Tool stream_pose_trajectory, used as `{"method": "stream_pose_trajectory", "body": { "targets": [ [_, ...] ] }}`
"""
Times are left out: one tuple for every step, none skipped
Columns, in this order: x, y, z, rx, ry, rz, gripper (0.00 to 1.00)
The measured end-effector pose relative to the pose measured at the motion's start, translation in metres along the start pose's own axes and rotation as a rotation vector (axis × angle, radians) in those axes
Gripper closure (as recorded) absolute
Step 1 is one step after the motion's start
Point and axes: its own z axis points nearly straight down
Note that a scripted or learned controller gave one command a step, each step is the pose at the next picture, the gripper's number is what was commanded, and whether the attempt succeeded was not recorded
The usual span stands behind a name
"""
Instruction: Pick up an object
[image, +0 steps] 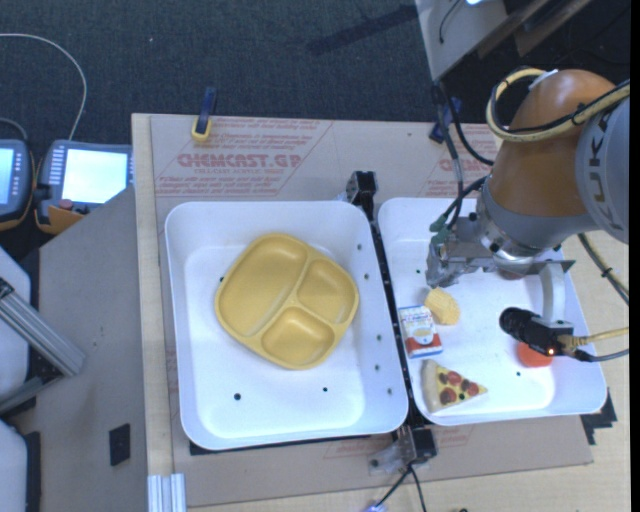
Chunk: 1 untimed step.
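Left bin (190, 330) holds one yellow divided plate (287, 299), right bin (570, 395) one pizza slice (452, 385), one carton (420, 331), end effector (440, 265) grip unclear at twelve o'clock

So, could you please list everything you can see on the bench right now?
Bins: two, white, side by side on the bench.
Divided plate: one, yellow, three compartments, in the left bin.
Small carton: one, white with red and blue, right bin, near the divider.
Pizza slice toy: one, tan with red dots, front of the right bin.
Yellow lump: one, right bin, just under the gripper.
Red object: one, right bin, partly hidden by a black part.
Gripper: one, grey, over the right bin.
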Motion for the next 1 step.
{"method": "stream_pose_trajectory", "body": {
  "targets": [
    [0.0585, -0.0106, 0.0091, 0.006, 0.001, 0.0, 1.0]
  ]
}}
